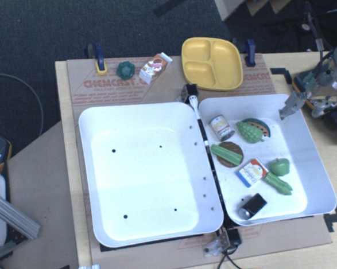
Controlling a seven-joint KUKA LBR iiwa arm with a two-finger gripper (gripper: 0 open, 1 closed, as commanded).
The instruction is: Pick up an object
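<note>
Basically not started: jaws [290,108] sit over the upper-right rim of the right shallow white bin [314,167], nothing visibly between them; can't tell if apart or together. Candidates lie untouched in that bin: small tin can [220,127], green plastic pepper [280,166], black rectangular block [254,205]. Reach, grasp and lift all remain.

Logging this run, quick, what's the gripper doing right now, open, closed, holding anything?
Gripper: at the right bin's far right edge, above the rim; nothing seen between its fingers; open or shut cannot be told.
</note>
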